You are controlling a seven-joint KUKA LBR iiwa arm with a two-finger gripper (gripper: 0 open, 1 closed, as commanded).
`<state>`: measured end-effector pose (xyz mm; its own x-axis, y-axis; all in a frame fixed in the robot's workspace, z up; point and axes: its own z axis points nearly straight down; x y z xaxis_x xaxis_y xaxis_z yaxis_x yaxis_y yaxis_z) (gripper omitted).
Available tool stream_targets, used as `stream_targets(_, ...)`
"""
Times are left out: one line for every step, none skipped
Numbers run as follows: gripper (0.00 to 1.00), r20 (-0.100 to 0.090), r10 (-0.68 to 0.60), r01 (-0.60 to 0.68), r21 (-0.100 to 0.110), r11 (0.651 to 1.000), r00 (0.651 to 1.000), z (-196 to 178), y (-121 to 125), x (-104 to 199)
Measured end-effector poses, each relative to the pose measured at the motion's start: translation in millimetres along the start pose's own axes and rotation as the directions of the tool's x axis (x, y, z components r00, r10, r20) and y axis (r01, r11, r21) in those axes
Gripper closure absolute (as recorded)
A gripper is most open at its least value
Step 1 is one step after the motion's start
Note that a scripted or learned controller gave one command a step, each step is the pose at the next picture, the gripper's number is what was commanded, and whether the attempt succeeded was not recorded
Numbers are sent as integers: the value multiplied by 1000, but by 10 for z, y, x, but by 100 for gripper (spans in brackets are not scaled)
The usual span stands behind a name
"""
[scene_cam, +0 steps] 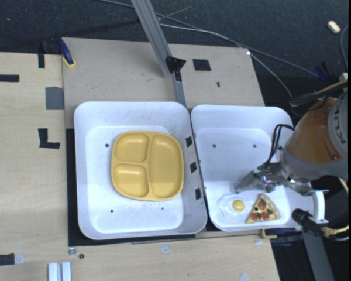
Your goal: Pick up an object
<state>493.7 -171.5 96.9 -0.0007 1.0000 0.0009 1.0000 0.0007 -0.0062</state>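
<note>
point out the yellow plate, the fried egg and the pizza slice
yellow plate (147, 165): camera view, on its middle ridge.
fried egg (238, 204): camera view, on the yolk.
pizza slice (262, 210): camera view, on its topped middle.

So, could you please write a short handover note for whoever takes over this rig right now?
Gripper: low inside the right white bin, just above and left of the toys; whether it is open or shut is unclear, and nothing shows between its fingers.
Things: white fried-egg toy with yellow yolk and triangular pizza-slice toy lie side by side at the right bin's near edge. Yellow three-compartment plastic plate lies in the left white bin.
Done: no pick evident.
Left: grasp and lift one object.
</note>
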Motion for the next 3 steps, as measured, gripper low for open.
stream_targets(0,2,2,-2,-9,1000,1000,95,16,-4)
stream_targets(100,4,0,0,-14,1000,1000,-15,28,-2)
stream_targets(100,1,-2,2,-9,1000,1000,-620,56,65)
